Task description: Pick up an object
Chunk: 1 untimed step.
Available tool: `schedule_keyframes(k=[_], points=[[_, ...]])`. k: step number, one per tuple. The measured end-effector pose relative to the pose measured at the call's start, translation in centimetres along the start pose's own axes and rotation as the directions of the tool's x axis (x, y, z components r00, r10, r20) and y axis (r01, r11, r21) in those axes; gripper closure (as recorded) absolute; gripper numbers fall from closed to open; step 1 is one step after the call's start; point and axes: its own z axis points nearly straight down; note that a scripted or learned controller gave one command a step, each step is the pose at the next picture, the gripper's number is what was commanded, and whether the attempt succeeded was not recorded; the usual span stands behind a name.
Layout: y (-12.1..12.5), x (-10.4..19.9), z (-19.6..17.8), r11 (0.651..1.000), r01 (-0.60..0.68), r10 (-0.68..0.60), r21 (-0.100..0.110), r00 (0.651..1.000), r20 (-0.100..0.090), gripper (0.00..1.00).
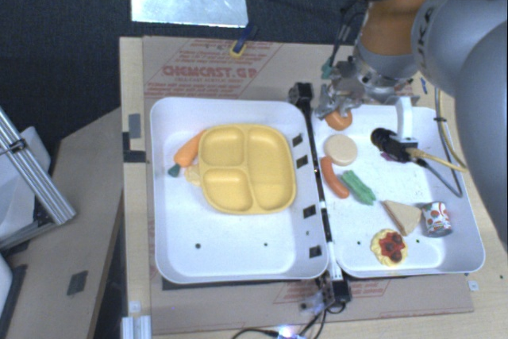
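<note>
1. The worktop (87, 194) carries a printed cardboard sheet (206, 63), and on it two white bins stand side by side.
2. The arm (468, 36) comes in from the right and is cut off by the frame edge. Its orange band (397, 0) sits over the far end of the right bin (456, 246).
3. The left bin (171, 250) holds a yellow plate (242, 167) with three compartments.
4. The gripper (340, 105) hangs low at the right bin's far left corner, close to the wall shared by the bins. From this slant it blurs into the wrist hardware, so whether it is open or closed cannot be told, and nothing can be seen gripped.
5. A carrot (188, 149) lies against the plate's left edge. Just below it, a pale yellow scrap (193, 175) is mostly hidden under the plate and is hard to identify.
6. A sausage (334, 176) lies near the right bin's left wall, and a green piece (359, 187) lies just beside it on the right.
7. A tan wedge (402, 215) lies toward the right bin's near end with a small can (435, 219) just to its right.
8. A small pizza (389, 247) lies nearest the front rim, and a beige disc (342, 149) lies above the sausage.
9. The orange piece (340, 121) lies right at the gripper's lower tip, between it and the disc. Its upper part is covered by the gripper, and contact cannot be judged.
</note>
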Motion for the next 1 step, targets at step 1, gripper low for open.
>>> schedule_keyframes(k=[1], points=[[-0.39, 1.16, 0.29, 1.000, -0.005, 0.005, 0.002, 1.000, 0.002, 1.00]])
